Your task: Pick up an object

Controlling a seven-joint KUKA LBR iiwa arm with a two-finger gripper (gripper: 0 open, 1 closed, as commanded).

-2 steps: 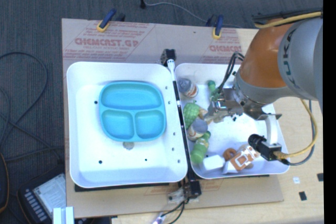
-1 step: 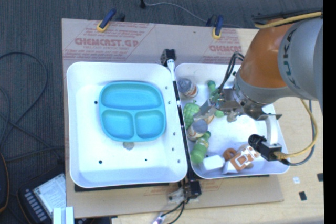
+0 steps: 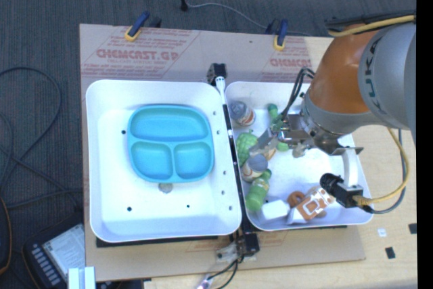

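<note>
low in the frame we see the right bin (image 3: 360, 166), its front corner full of small toys: a white block (image 3: 274, 210), a brown ring (image 3: 296, 199), an orange and white toy (image 3: 313, 206). higher up, the gripper (image 3: 265, 145) hangs over green toys (image 3: 247, 143); we cannot tell how its fingers stand. left, a blue divided plate (image 3: 169, 143) lies in the left bin (image 3: 108, 199).

arm (image 3: 379, 78): grey shell, black lettering | orange band above wrist | black and yellow cables | metal wrist fittings
</note>
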